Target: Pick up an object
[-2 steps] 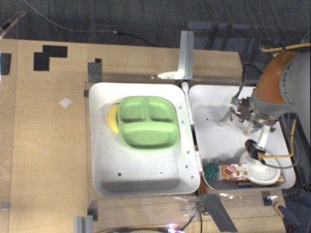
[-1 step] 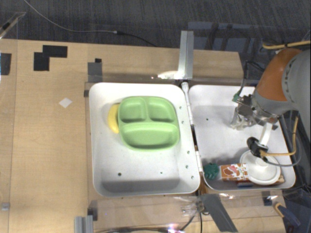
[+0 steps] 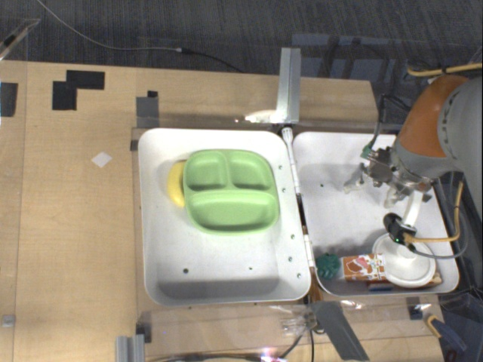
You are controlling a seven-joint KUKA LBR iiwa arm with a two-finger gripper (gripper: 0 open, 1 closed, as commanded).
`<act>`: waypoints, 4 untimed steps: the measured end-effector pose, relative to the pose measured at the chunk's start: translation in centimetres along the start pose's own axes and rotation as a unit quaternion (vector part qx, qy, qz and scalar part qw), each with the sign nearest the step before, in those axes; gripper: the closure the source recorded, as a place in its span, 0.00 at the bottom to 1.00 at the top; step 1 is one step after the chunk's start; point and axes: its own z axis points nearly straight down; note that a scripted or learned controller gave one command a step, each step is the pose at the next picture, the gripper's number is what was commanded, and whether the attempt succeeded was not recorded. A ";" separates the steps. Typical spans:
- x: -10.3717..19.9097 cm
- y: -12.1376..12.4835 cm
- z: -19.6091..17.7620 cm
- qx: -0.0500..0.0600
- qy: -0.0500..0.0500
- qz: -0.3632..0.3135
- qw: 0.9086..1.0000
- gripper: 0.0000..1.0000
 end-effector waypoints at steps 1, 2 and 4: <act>1.1 -5.6 -18.5 0.003 -0.001 -0.045 0.999 0.00; 2.9 -2.6 -5.9 0.006 -0.002 0.185 0.983 0.00; 0.1 -2.0 -7.4 0.004 -0.001 0.041 0.999 0.00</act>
